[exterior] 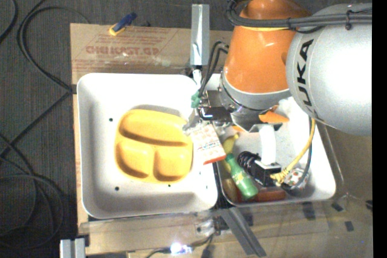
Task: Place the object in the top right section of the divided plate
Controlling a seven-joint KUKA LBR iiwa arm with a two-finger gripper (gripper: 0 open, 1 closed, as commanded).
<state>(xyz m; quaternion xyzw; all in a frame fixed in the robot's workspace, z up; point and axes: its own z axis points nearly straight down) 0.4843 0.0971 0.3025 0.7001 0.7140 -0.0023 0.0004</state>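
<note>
Two white bins, yellow divided plate in left one; gripper at its right edge, finger state unclear

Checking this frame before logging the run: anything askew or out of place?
One oddity: a white and red packet sits at the divided plate's right edge, overhanging the gap between the two bins rather than lying in a section. The plate lies flat in the left bin. The right bin is a jumble, green bottle tilted among other items.
</note>
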